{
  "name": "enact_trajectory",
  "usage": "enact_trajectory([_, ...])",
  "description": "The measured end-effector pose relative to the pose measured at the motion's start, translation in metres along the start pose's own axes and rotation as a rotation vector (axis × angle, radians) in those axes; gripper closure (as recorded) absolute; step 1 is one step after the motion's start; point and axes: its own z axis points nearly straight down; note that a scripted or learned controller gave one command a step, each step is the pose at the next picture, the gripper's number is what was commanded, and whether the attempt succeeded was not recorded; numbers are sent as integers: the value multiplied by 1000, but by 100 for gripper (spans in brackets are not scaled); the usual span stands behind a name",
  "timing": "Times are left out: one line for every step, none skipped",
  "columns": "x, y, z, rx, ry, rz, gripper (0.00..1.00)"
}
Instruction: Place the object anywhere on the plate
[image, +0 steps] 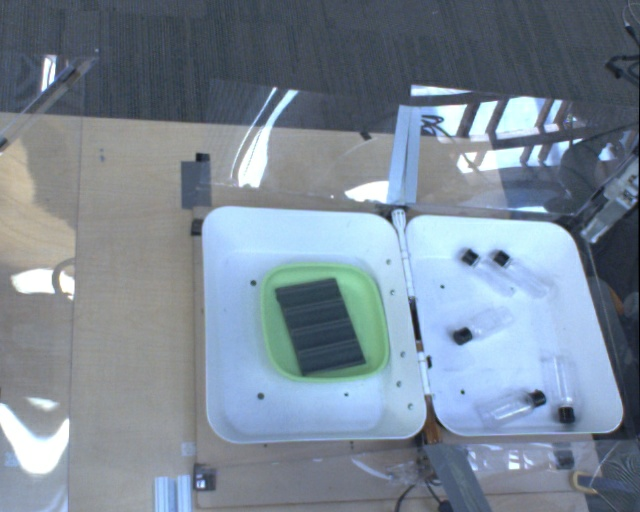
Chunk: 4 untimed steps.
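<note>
Bins (230, 420), white, paired. Plate (275, 300), green, in the view's left bin. Block (319, 326), dark, ribbed, flat on the plate; likely the object, already placed. Vials (520, 278), capped, in the other bin. Gripper grasp: cannot tell. Handling: retreat vertically, leave the block undisturbed.

**Bright feed, heavy glare up top**

My view is evenly bright and fairly soft, with fine detail smeared. Streaks of white glare sit on a clear panel (270, 120) above the 2 white bins (225, 400), and the left of the counter (110, 300) carries pale reflected patches. Shadows are faint. The clear vials (520, 275) nearly vanish against the white.
</note>
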Motion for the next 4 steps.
enact_trajectory([41,-41,-22,1,0,60,0])
enact_trajectory([61,-61,-58,0,-4,-239,0])
enact_trajectory([61,-60,-57,0,-2,-579,0])
enact_trajectory([62,-60,-34,0,-2,-845,0])
